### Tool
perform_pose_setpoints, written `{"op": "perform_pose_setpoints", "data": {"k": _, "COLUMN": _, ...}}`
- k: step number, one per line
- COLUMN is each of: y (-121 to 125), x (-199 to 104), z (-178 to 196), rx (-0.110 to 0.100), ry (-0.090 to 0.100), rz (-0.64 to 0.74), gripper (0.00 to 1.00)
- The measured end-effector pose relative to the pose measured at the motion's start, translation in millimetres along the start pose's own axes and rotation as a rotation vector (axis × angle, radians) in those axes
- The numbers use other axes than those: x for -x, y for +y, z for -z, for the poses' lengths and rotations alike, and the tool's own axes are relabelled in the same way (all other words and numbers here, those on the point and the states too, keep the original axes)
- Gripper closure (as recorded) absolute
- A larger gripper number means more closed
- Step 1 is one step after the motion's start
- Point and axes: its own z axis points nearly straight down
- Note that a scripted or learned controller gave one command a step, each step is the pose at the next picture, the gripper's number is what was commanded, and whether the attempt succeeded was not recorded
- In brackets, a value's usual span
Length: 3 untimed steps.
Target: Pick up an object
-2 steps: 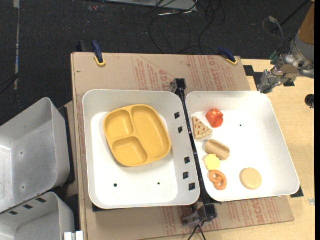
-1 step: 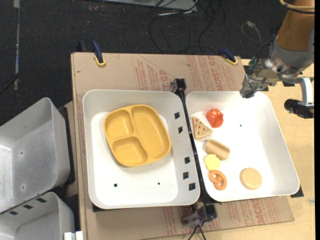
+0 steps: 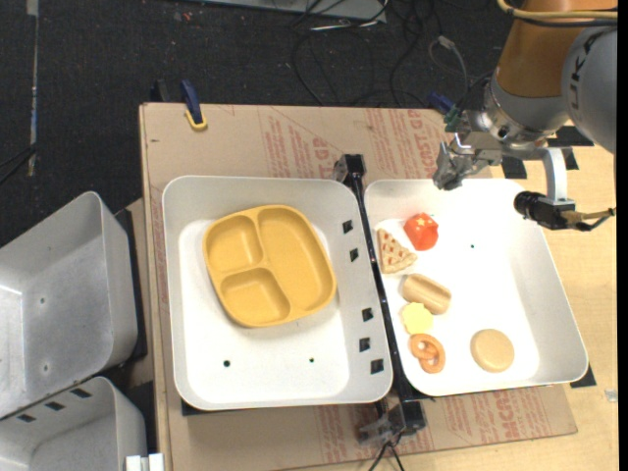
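The right bin (image 3: pixel 530 263) holds several toy foods along its left side: a red tomato (image 3: pixel 422 230), a waffle slice (image 3: pixel 394 251), a hot dog bun (image 3: pixel 427 292), a yellow cheese piece (image 3: pixel 417 318), a pretzel (image 3: pixel 428 352) and a round tan biscuit (image 3: pixel 492 349). My gripper (image 3: pixel 449 173) hangs over the bin's far left rim, above and a little right of the tomato, apart from every object. Nothing shows between its fingers.
The left bin (image 3: pixel 196 361) carries a yellow divided plate (image 3: pixel 267 263). A black divider with clips (image 3: pixel 365 263) runs between the bins. Grey containers (image 3: pixel 49 302) stand at the far left, and cables lie behind the bench.
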Motion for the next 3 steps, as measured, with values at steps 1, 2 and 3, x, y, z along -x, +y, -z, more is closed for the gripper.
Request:
{"op": "perform_pose_setpoints", "data": {"k": 1, "y": -8, "x": -53, "z": 5, "rx": 0.0, "ry": 0.0, "rz": -0.001, "gripper": 1.0}}
{"op": "perform_pose_setpoints", "data": {"k": 2, "y": -18, "x": -105, "z": 6, "rx": -0.001, "ry": -0.001, "rz": -0.001, "gripper": 1.0}}
{"op": "perform_pose_setpoints", "data": {"k": 3, "y": -16, "x": -154, "z": 3, "rx": 0.001, "ry": 0.0, "rz": 0.0, "gripper": 1.0}}
